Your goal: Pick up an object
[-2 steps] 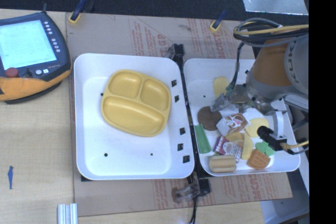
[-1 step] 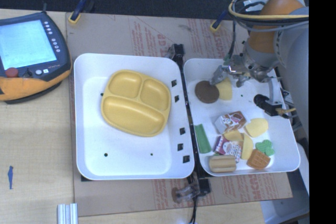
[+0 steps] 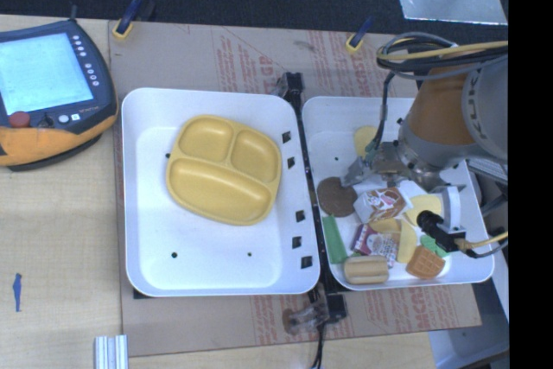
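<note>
1. Right now the arm [image 3: 449, 112] is reaching in from the right and hanging low over the right bin [image 3: 333, 121], where a heap of small toy food is lying.
2. Its hand [image 3: 373, 164] is sitting near the top of that heap; I cannot tell whether it is spread or closed, or gripping anything.
3. Just below the hand a small printed packet [image 3: 382, 203] is lying flat, looking light and a bit slippery, so taking it by its edges seems best.
4. To the left of the hand a brown round piece [image 3: 335, 197] is resting beside a green stick [image 3: 333, 239].
5. Further toward the front a bread roll [image 3: 366, 270] and a waffle piece [image 3: 425, 263] are lying, both probably light and stiff.
6. Over in the left bin [image 3: 147, 186] a yellow divided plate [image 3: 226, 168] is sitting alone, well apart from the hand.
</note>
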### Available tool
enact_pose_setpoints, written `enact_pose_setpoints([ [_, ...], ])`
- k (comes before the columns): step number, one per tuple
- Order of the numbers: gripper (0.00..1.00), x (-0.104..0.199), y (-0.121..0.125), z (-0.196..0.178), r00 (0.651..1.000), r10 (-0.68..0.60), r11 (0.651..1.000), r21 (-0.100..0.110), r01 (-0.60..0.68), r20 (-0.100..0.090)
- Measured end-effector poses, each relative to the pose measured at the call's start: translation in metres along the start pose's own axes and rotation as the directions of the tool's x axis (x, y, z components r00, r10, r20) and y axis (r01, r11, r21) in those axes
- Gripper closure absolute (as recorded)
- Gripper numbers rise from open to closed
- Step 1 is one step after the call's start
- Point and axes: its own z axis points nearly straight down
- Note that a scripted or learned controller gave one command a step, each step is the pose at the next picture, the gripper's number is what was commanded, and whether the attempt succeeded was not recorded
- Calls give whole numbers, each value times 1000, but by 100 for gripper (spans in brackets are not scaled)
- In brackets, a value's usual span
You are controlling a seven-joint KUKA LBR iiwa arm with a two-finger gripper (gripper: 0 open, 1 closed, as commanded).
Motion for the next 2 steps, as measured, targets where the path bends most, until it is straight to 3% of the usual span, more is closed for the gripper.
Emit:
enact_pose_setpoints([
  [1,0,-35,92,1,1000,-8,1000,-6,8,4],
  [2,0,-3,-8,4,1000,-1,1000,12,1,-3],
])
